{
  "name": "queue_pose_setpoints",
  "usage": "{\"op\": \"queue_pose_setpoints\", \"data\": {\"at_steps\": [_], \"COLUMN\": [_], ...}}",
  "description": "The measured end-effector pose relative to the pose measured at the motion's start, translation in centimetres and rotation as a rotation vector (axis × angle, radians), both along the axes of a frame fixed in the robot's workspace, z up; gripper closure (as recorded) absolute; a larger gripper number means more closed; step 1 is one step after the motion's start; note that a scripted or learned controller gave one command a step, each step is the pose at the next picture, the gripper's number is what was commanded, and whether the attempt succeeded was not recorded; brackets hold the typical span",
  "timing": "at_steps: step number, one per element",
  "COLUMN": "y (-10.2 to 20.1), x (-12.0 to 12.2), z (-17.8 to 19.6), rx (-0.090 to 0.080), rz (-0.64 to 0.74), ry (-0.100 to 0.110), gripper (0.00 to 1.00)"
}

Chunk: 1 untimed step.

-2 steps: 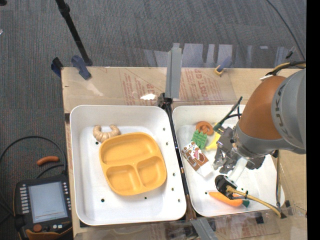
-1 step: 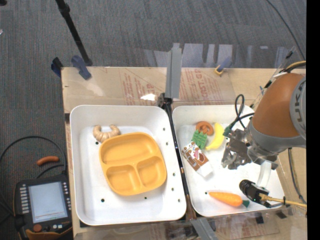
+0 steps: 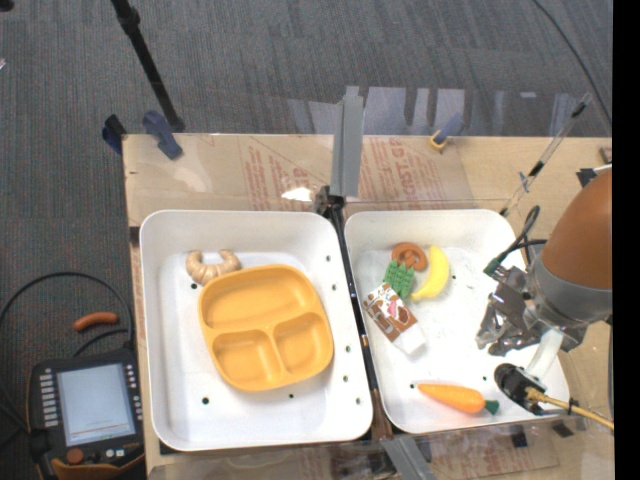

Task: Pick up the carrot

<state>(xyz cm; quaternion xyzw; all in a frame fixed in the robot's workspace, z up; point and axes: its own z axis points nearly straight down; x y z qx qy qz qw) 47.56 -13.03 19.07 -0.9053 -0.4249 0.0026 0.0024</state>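
The carrot (image 3: 452, 397) is orange with a small green top and lies flat near the front edge of the right bin (image 3: 470, 230), its tip pointing left. My gripper (image 3: 498, 332) hangs over the right side of that bin, up and to the right of the carrot and apart from it. I see nothing held at its tip.
In the right bin, a banana (image 3: 435, 273), a brown ring-shaped pastry (image 3: 408, 255), a green piece (image 3: 399, 279) and a small carton (image 3: 394, 317) sit left of the gripper. The left bin (image 3: 165, 318) holds a yellow divided plate (image 3: 265, 325) and a croissant (image 3: 212, 263).
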Motion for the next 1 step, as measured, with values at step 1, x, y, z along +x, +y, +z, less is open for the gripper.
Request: {"op": "queue_pose_setpoints", "data": {"at_steps": [1], "y": [2.92], "x": [-0.11], "z": [-10.62], "rx": [-0.003], "rz": [-0.65], "ry": [0.003], "gripper": [1.0]}}
